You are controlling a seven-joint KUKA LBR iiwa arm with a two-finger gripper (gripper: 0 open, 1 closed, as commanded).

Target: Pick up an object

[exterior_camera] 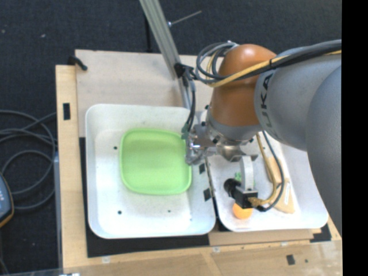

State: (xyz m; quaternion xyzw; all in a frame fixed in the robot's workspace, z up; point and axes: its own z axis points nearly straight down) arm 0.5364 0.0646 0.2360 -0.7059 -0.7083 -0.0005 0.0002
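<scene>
A light green square plate (pixel 154 161) lies flat in the left bin (pixel 103 211), towards its right side. My gripper (pixel 196 146) hangs under the orange wrist band, over the divide between the two bins and right at the plate's right edge. Whether it touches the plate is hidden by the wrist. A small orange ball (pixel 242 212) rests near the front edge of the right bin (pixel 305 214), in front of the gripper.
A pale beige stick-like object (pixel 284 196) lies in the right bin beside the ball. The grey arm covers most of the right bin. A slanted metal rail (pixel 161 30) rises behind the bins. Cables lie on the floor to the left.
</scene>
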